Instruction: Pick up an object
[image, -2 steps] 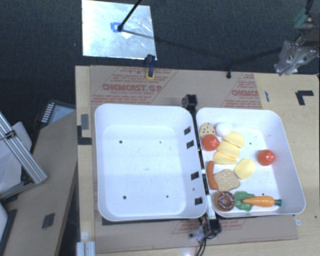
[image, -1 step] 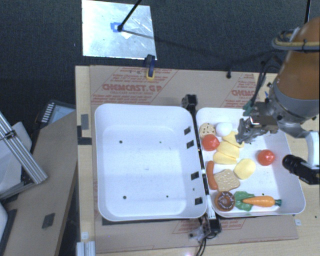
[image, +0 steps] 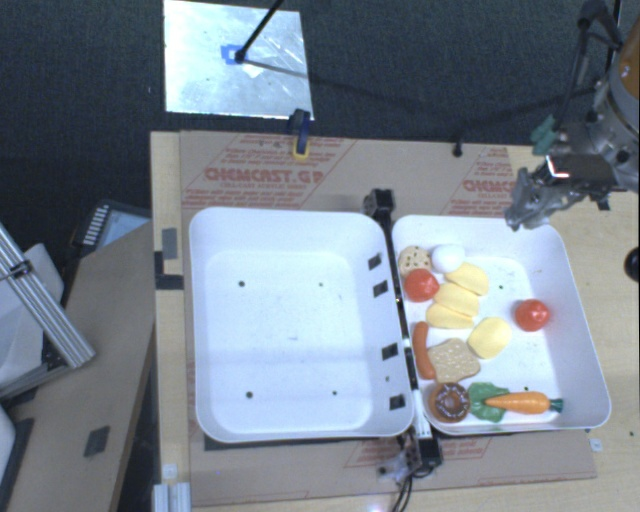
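Hard plastic, light and probably slick, the red tomato (image: 532, 315) sits alone near the right bin's (image: 585, 345) right wall, best pinched across its middle; gripper (image: 527, 208) hovers above the far rim, grip state unclear.

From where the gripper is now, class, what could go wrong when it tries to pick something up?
1. Crowding: the yellow pieces, cracker and sausage touch, so the gripper may catch two or slip.
2. The lone tomato is round and may roll away.
3. The gripper sits above the bin rim and could clip it descending.
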